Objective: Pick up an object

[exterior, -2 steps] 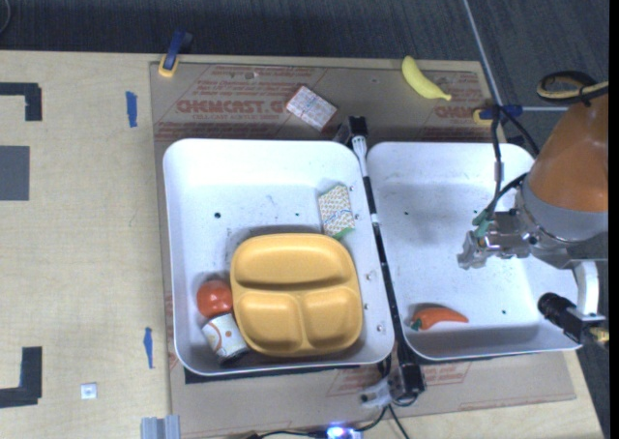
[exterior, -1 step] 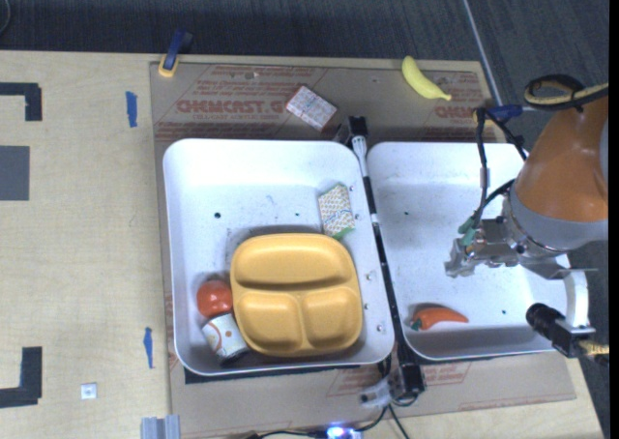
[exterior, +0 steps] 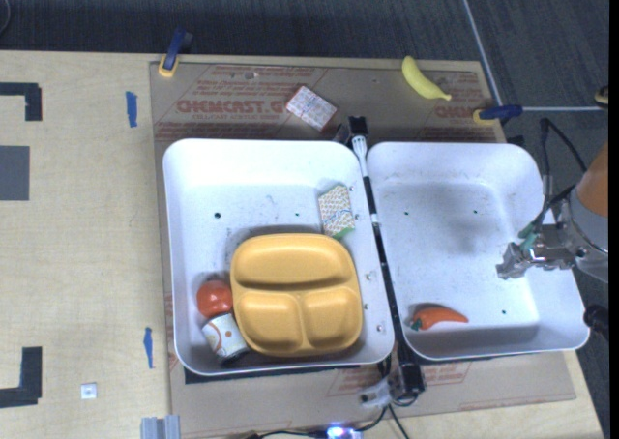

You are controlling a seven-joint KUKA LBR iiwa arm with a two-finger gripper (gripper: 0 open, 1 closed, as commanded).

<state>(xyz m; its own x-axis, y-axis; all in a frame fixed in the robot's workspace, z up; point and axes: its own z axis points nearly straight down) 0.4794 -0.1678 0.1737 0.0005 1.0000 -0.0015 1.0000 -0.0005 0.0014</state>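
Nearest the camera, in the left bin, a small white and orange cup lies beside a red tomato, both touching a yellow divided tray that fills the bin's front half. In the right bin an orange carrot rests near the front wall. Farther back, the gripper hangs over the right bin's right side; whether its fingers are apart or together cannot be told, and nothing shows between them. A patterned packet leans by the left bin's right wall. Beyond the bins, another checked packet and a yellow banana lie on the worktop.
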